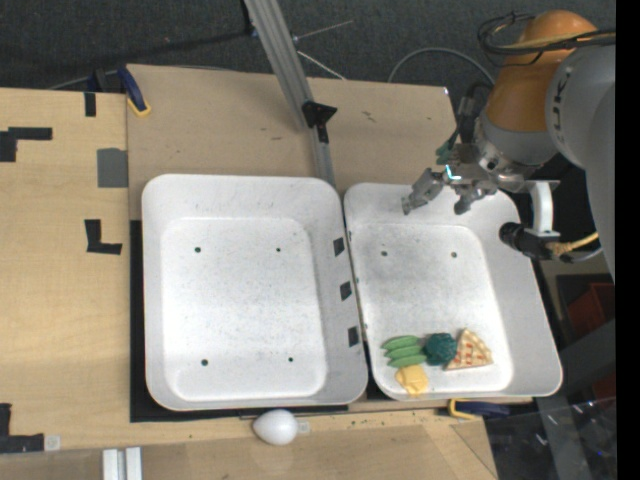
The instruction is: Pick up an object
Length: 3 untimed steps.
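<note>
Claw (440, 200) hangs spread wide with nothing in it over the right bin's (520, 298) far edge, toys (438, 350) well apart at the near end.

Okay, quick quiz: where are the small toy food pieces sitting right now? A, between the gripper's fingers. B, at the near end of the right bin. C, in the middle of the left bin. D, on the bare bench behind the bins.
B: the toy food pieces lie clustered at the near end of the right bin, well apart from the gripper over that bin's far end.
</note>
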Tool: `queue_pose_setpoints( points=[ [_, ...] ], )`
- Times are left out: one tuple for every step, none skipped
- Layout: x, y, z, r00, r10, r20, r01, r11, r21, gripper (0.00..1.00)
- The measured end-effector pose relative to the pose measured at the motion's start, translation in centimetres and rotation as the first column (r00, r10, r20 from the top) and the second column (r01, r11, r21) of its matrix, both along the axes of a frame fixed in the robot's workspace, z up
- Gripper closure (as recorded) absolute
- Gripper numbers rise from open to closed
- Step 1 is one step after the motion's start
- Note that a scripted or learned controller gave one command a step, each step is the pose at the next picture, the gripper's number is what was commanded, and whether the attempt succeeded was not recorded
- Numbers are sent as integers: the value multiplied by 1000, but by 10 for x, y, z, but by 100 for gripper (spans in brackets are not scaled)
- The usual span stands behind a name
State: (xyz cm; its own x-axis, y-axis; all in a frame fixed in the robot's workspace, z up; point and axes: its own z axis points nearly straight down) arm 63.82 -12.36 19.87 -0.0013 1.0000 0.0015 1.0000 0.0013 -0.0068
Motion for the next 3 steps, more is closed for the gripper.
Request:
queue_pose_setpoints(
  points=[
    [1, 0, 3, 1000, 1, 5, -1, 1000, -1, 0],
    [1, 2, -41, 1000, 1, 0, -1, 1000, -2, 0],
    [-4, -6, -90, 1000, -1, 0, 1, 1000, -2, 0]
  ],
)
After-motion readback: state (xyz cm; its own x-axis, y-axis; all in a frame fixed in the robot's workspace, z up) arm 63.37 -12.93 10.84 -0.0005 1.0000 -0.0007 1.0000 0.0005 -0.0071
